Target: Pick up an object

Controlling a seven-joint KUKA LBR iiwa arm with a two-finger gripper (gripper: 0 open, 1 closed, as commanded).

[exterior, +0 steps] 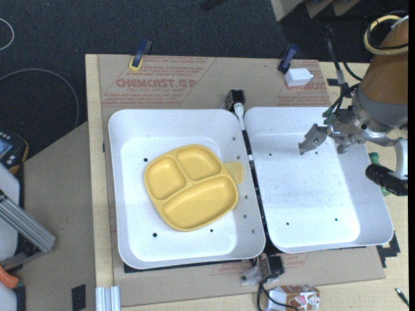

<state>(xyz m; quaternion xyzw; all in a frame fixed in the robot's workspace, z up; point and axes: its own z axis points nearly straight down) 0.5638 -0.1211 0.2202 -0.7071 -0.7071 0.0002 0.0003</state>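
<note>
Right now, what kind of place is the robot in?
Probably a robot lab or test bench. The grey and orange arm reaches over two white bins sitting on a board clipped down with clamps, and a yellow divided plate waits for practice.

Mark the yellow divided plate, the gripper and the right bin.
yellow divided plate [191, 186], camera view, ridge between its compartments.
gripper [326, 140], camera view, midway between fingertips.
right bin [311, 193], camera view, bare floor.

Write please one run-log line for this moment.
gripper: open, holds nothing, over right bin | yellow divided plate: lies flat in left bin, untouched | pick: not yet done
</note>
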